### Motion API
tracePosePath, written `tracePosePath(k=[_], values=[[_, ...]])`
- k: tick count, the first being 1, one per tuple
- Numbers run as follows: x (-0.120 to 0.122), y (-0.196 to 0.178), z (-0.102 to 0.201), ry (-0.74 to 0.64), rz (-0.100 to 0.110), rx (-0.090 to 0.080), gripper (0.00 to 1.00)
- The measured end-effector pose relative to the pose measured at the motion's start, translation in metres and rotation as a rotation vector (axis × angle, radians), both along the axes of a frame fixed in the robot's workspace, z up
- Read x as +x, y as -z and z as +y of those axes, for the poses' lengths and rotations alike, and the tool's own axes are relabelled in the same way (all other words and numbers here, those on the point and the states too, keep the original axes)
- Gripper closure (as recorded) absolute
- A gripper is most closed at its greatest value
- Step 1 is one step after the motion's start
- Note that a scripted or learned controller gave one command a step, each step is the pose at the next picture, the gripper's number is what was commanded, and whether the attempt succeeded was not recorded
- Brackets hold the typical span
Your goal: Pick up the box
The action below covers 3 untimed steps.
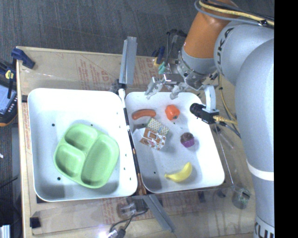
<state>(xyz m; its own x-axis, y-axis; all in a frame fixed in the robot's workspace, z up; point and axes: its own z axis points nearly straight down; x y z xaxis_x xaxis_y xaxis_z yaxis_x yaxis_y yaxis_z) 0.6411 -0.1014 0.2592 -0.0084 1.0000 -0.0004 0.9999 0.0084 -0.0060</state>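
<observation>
Gripper (164, 89) hangs over the right bin's (212, 179) far edge, fingers spread, nothing between them. Box (154, 134) lies below it, well apart, near the sausage (143, 113): small, tilted, orange-and-white patterned carton, flat on the bin floor.

The arm (251, 93) is smooth pale grey, bulky and rounded; an orange band (205, 35) wraps it above the wrist; dark lettering marks the casing; yellow and black cables (233, 11) trail along it; the gripper (164, 88) is bare metal.
</observation>
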Motion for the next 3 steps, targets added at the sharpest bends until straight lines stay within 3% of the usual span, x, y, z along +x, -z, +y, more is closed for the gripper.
tracePosePath(k=[1,2,3], values=[[-0.03,0.162,-0.023,0.185,-0.007,0.0,0.0],[0.017,0.163,-0.021,0.074,-0.011,-0.002,0.0],[0.017,0.151,-0.02,0.071,-0.012,-0.002,1.0]])
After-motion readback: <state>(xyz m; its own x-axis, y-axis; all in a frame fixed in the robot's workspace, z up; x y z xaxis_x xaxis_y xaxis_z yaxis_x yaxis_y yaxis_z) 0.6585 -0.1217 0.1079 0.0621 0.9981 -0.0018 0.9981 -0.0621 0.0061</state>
